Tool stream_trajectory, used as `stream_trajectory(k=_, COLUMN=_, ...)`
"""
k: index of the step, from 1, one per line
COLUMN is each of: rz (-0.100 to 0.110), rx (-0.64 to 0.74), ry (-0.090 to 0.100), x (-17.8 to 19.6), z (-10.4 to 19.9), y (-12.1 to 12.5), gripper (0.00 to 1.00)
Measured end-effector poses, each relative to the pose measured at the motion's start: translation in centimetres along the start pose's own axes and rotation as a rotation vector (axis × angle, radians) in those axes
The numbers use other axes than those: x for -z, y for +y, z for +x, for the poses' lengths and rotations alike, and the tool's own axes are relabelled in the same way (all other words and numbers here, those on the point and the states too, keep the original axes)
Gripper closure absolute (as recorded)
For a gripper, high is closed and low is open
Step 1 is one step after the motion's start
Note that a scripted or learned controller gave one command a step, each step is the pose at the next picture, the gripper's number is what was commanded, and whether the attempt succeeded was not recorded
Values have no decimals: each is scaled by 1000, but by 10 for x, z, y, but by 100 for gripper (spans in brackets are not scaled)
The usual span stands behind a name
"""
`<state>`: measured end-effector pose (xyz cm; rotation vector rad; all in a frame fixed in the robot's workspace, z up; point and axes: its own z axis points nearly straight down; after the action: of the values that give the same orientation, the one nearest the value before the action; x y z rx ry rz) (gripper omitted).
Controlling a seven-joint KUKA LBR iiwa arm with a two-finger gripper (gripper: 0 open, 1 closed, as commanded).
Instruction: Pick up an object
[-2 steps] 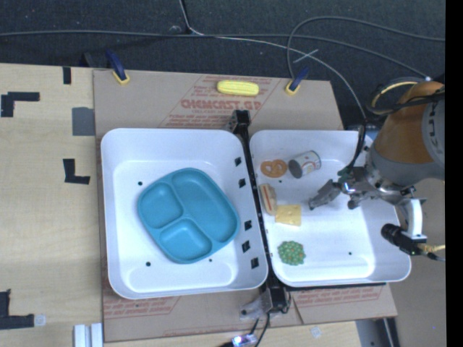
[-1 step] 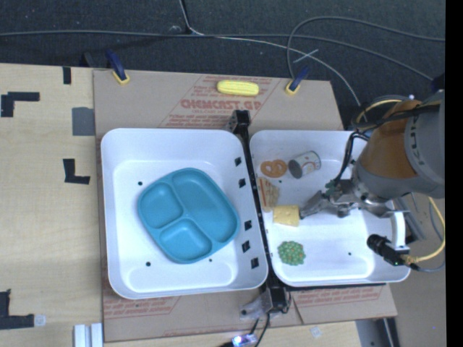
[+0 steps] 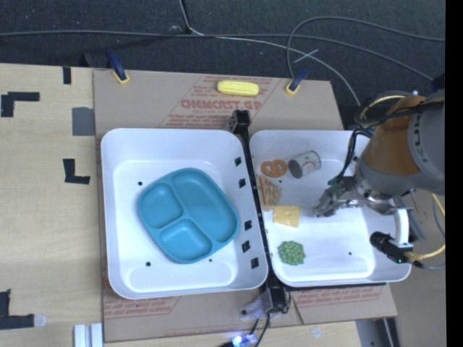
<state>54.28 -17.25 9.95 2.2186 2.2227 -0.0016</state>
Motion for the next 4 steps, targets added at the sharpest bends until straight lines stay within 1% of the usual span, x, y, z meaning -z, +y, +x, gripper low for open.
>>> stream_trajectory(k=1, rz=-3, rx=-1, ry=1, x=43, z=-3, y=0, gripper=100)
stream_trajectory(k=2, rz=-4, rx=0, ry=1, x=90, z=6, y=2, gripper=100)
stream_trajectory(k=3, rz=-4, rx=0, ry=0, x=134, z=5, y=-2, gripper=100)
stream_trajectory(k=4, rz=-1, rx=0, ry=1, x=153, z=5, y=-2, gripper=100)
